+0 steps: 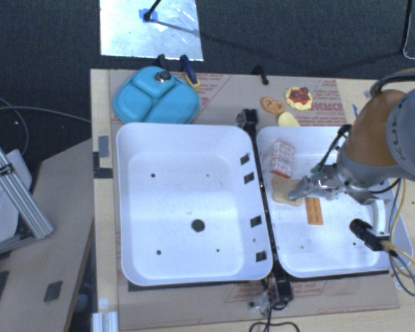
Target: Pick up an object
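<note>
Camera view, progress: the gripper [306, 189] sits low inside the right bin [332, 258], reaching in from the right, its tip just over a tan, flat object [285, 194] near the bin's left wall. Whether it grips anything I cannot tell; the tip is too small and dark to read. Nothing is visibly lifted, so I judge the pick not yet done.

Camera view, task's thing: the tan object lies on the bin floor, touching or just under the gripper tip. It looks like the likeliest target.

Camera view, other candidates: a small red-and-white box [282, 158] lies just above the tan object; an orange block [314, 210] lies just below the wrist.

Camera view, left bin [145, 185]: it holds one small dark disc [198, 225], well apart from the arm.

Camera view, outside the bins: a blue divided tray [156, 98] and some toy food pieces [299, 97] rest on the bench behind.

Camera view, obstacles: the box and the dividing wall crowd the tan object, so a clean closing may be awkward.
</note>
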`<act>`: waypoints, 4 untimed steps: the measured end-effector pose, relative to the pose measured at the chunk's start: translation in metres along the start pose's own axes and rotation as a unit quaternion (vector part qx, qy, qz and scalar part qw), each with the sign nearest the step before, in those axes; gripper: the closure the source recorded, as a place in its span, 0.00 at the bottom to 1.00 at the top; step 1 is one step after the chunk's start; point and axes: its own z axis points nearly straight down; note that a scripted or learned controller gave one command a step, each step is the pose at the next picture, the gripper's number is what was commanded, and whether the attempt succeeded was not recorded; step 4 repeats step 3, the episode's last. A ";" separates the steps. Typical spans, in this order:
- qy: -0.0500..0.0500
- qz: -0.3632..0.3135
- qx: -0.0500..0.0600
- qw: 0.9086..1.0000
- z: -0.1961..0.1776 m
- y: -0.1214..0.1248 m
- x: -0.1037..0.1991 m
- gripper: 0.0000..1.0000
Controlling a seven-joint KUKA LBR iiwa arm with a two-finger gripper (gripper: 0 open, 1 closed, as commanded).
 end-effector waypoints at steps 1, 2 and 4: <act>-0.001 0.002 -0.005 1.000 -0.001 -0.007 0.001 0.00; -0.001 0.001 -0.005 1.000 -0.012 -0.006 0.001 1.00; 0.001 -0.002 0.003 1.000 -0.100 -0.022 0.069 1.00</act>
